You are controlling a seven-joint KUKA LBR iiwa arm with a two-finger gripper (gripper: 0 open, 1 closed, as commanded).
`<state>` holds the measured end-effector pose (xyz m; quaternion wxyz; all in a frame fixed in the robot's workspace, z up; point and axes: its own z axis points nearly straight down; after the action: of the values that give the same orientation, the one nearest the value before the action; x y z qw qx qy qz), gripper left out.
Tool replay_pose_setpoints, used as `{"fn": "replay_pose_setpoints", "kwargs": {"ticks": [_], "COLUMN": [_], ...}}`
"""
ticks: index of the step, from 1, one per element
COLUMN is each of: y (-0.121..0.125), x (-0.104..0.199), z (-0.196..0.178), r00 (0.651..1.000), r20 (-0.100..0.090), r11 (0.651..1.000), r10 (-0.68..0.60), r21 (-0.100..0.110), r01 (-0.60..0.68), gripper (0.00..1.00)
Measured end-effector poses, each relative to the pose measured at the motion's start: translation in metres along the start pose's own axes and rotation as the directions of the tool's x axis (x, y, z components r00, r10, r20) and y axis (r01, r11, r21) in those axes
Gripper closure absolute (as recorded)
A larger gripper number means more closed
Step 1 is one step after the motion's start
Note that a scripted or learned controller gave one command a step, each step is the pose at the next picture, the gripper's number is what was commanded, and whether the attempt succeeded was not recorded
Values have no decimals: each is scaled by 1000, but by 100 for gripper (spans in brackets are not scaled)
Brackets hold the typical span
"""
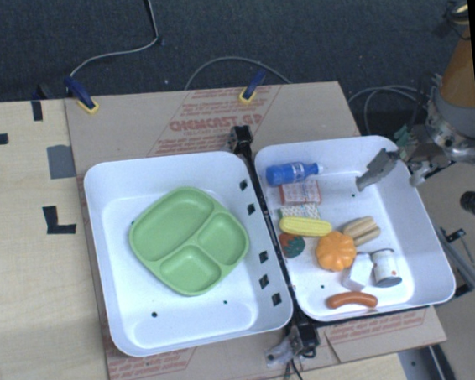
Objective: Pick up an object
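Right bin [419,233], your stock: blue bottle [291,172] at 11 o'clock, red-and-white packet [300,193] just below it, corn cob [305,226] left of centre, orange pumpkin [336,250] at centre, bread roll [361,230] touching its 1 o'clock side, small can [385,267] at 5 o'clock, sausage [351,301] at 6 o'clock.

Left bin [110,266]: green divided plate [190,240].

Gripper [384,165]: you see it over the right bin's 2 o'clock corner, carrying nothing; jaw opening cannot be told.
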<state>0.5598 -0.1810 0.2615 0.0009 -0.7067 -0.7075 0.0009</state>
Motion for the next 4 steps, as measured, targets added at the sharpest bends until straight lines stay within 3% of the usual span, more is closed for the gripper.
{"fn": "replay_pose_setpoints", "kwargs": {"ticks": [1, 2, 3, 4], "y": [-3, -8, -43, 28], "x": [77, 77, 74, 85], "z": [86, 176, 176, 176], "r00": [1000, 1000, 1000, 1000], "r20": [-1, 0, 2, 1], "r11": [1000, 1000, 1000, 1000], "r10": [-2, 0, 0, -2], "r21": [2, -2, -7, -7], "r01": [2, 0, 0, 2], "gripper": [0, 0, 0, 0]}}
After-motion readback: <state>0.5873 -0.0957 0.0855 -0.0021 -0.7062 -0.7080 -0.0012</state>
